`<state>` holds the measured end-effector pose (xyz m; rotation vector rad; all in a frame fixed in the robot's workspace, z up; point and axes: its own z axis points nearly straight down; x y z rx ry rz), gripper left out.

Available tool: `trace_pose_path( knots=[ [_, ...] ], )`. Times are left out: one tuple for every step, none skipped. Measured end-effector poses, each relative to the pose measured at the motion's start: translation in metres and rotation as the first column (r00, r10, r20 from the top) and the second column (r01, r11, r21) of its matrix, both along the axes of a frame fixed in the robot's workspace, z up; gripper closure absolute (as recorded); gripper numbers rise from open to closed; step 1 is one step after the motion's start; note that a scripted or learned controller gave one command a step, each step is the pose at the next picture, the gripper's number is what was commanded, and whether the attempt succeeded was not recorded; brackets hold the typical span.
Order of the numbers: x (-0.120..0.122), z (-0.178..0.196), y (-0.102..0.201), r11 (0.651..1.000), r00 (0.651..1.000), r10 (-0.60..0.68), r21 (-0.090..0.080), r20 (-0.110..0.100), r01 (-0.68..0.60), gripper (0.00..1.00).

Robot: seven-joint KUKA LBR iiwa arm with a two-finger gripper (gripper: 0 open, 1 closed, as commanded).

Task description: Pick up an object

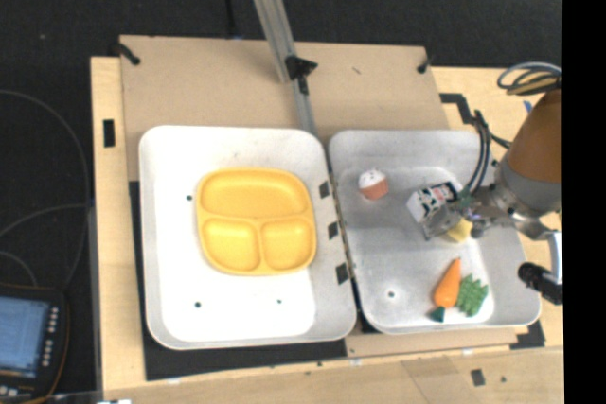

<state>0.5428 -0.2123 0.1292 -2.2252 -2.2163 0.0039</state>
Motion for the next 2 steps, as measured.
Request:
trace_pose_path(
  knots=[
    [0.002, 0.014, -0.001, 1.0, 1.0, -0.003, -0.001, 0.007, 0.003, 1.0],
    [0.011, 0.074, 0.002, 1.0, 1.0, 0.008, -0.002, 0.011, -0.008, 1.0]
  ],
)
